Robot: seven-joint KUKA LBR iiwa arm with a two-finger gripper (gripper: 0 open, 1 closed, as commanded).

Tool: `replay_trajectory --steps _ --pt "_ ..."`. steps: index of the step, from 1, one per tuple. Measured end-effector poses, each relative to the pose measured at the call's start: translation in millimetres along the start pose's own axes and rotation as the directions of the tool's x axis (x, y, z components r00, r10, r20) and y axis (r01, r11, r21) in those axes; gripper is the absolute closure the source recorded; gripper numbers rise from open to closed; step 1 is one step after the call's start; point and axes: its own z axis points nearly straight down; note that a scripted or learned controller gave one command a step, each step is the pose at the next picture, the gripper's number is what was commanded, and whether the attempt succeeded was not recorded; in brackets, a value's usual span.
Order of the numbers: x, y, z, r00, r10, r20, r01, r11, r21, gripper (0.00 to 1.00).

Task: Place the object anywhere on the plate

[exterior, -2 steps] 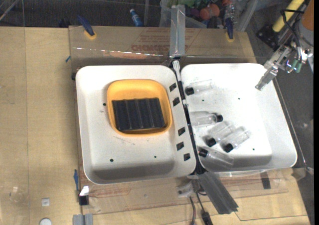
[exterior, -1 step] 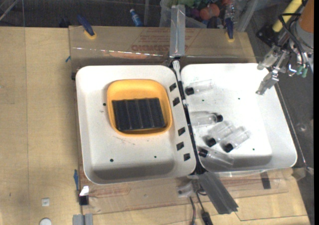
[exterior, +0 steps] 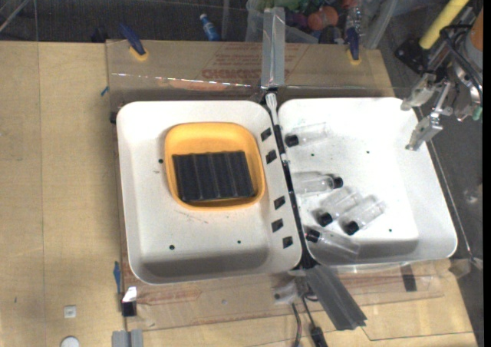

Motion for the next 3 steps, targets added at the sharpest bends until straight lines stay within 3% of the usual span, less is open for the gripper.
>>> replay_trajectory --steps 1,2,3 --pt "-8 3 -16 0.981 -0.194 0.006 0.194 0.981 0.001 0.00" --pt "-7 4 -15 0.955 -0.295 0.003 0.295 0.955 0.001 0.00" --pt "-15 6 -1 0.891 -0.453 0.005 0.453 0.891 0.002 0.00"
